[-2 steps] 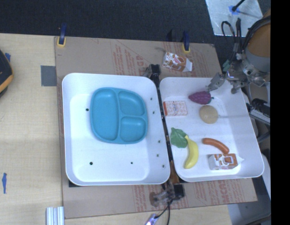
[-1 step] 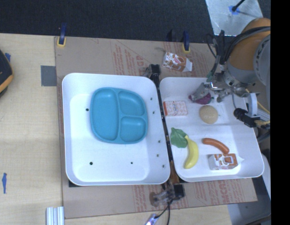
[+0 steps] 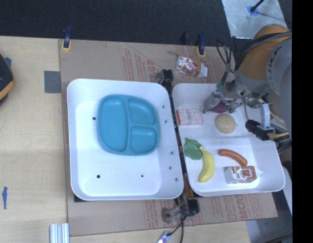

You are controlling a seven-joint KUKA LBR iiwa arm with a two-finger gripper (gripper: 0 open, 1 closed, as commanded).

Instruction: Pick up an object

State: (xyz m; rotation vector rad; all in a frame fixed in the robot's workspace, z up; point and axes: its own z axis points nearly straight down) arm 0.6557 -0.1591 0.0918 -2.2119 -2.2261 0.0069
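A robotics lab: clamped cardboard (image 3: 146, 54) under white bins (image 3: 80, 135), toy food.

The arm (image 3: 270, 59) is running off the right edge, its gripper (image 3: 220, 101) covering part of a purple object (image 3: 219, 106) whose identity is staying unclear. A black-and-yellow device (image 3: 1, 80) is being cut by the left edge.

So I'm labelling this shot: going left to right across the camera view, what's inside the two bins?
Blue plate → carton → banana → round bun → sausage
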